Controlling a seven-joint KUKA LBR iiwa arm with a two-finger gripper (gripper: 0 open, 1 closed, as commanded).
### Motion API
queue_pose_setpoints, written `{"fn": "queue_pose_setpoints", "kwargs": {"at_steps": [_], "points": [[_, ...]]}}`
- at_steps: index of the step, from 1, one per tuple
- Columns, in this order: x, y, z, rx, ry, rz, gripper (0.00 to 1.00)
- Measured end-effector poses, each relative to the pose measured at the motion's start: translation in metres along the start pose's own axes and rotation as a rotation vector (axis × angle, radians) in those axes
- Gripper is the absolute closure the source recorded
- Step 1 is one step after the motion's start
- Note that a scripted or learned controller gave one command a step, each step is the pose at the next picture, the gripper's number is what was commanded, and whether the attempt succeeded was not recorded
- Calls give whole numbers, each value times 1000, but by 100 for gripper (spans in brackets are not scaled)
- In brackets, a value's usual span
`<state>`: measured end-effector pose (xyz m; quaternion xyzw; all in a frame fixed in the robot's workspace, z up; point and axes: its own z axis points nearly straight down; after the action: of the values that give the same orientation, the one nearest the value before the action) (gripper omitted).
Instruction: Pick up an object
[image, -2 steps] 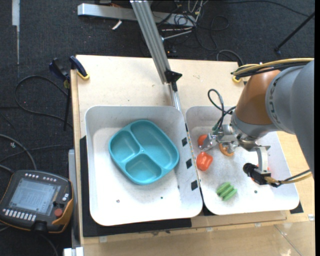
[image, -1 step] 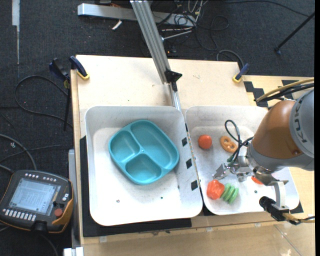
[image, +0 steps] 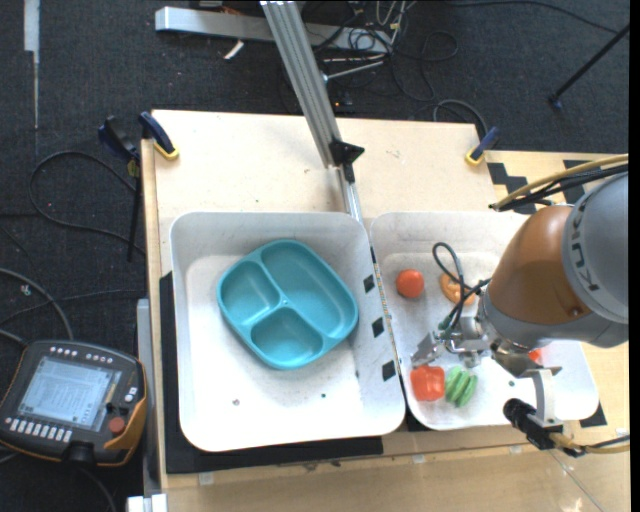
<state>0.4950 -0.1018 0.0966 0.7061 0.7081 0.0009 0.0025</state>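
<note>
- The right-hand white bin (image: 395, 232) serves as the landmark; the other white bin (image: 200, 400) lies touching its left wall.
- The arm (image: 560, 270) reaches in over the right half of the landmark bin, its orange band above the wrist.
- The gripper (image: 447, 347) hangs low inside that bin, toward its near-left part; whether the jaws are apart or together cannot be told from this slanted view.
- A red object (image: 428, 383) lies on the bin floor near the front-left corner, just below the gripper.
- A green object (image: 461, 386) lies just beside the red one, on its right.
- A round red-orange object (image: 410, 284) sits farther back in the same bin, near its left wall.
- An orange object (image: 451, 289) shows partly beside it, hidden in part by a black cable and the arm.
- A teal divided tray (image: 288, 302) rests in the left neighbouring bin, tilted askew.
</note>
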Motion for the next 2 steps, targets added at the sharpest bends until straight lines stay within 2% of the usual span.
{"fn": "queue_pose_setpoints", "kwargs": {"at_steps": [1, 2], "points": [[7, 0, 0, 0, 0, 2, 0], [7, 1, -10, -2, 0, 4, 100]]}}
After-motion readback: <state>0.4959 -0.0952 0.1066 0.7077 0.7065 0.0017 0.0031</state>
